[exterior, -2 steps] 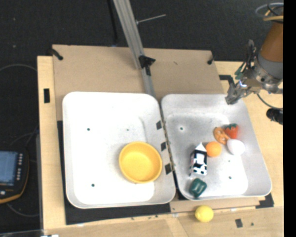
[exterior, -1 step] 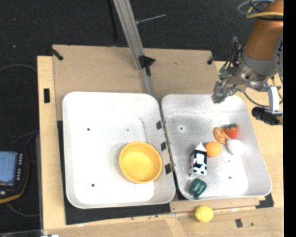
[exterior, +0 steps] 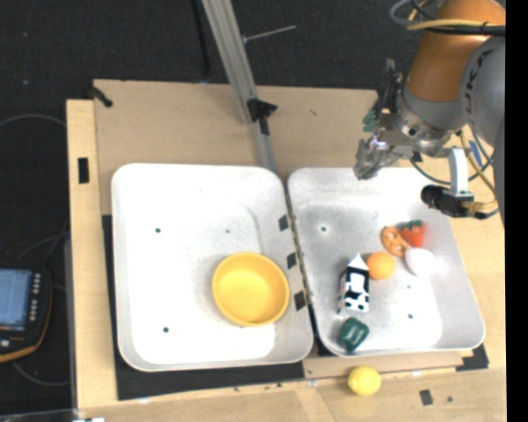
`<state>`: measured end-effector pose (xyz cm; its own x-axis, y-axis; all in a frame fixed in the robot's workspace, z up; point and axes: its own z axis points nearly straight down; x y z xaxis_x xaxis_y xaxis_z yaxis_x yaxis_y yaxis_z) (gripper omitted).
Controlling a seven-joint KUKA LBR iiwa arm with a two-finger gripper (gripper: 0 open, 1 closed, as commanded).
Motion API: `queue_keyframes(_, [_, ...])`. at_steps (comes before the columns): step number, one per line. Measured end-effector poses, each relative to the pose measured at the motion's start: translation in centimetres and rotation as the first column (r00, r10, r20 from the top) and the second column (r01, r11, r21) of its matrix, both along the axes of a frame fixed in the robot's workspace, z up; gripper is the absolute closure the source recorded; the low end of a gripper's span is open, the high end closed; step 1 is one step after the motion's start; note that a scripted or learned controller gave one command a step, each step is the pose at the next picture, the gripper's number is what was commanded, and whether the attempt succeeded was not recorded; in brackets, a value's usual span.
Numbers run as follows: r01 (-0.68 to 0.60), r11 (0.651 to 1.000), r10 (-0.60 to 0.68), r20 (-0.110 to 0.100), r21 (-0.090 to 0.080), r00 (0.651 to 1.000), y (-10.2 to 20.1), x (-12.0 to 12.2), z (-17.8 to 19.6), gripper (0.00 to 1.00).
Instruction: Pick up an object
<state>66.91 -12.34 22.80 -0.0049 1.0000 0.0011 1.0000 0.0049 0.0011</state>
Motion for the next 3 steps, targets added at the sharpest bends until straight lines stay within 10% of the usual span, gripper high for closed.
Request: queue_keyframes(3, [-0.004,1.0,0.004,0.001,0.001,1.0,16.7,-0.1,1.7,1.0])
